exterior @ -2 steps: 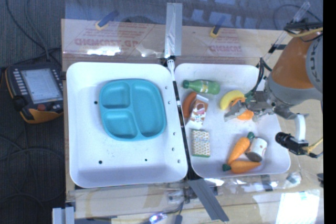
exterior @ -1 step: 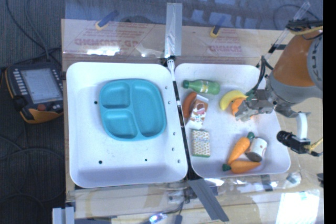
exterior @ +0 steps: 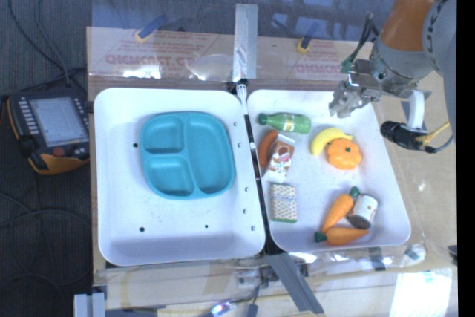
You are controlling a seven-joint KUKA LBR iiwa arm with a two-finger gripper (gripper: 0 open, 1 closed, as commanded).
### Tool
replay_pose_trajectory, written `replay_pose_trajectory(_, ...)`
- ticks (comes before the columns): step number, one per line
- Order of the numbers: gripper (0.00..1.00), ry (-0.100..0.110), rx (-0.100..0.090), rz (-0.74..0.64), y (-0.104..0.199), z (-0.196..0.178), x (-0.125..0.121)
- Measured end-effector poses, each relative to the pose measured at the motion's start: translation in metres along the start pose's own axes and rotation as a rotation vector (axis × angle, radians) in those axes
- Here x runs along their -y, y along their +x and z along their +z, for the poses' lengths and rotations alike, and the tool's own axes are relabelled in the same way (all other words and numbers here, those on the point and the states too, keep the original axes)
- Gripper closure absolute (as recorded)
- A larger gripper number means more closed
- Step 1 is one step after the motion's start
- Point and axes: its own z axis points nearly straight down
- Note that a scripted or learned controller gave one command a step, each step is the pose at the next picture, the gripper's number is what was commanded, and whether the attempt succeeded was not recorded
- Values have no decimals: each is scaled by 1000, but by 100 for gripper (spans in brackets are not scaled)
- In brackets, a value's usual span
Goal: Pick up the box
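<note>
One box (exterior: 283,202), two carrots (exterior: 340,210), one orange (exterior: 344,154), one bottle (exterior: 286,122); fingers (exterior: 343,106) state unclear

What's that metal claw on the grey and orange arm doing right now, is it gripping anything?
Two-finger metal gripper: above the right white bin's far edge, nothing seen between its fingers; open or shut cannot be told.

Plate (exterior: 185,154) in left bin (exterior: 111,234); box (exterior: 283,203) in right bin (exterior: 393,197), w/ carrots (exterior: 340,215) to its right.
</note>
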Motion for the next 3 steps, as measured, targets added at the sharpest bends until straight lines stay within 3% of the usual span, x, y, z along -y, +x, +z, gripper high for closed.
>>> replay_pose_trajectory(1, 100, 0, 1, 182, 49, -79, 18)
replay_pose_trajectory(2, 100, 2, 2, 161, 77, -45, -21)
replay_pose_trajectory(3, 100, 4, 9, 161, 76, -52, -21)
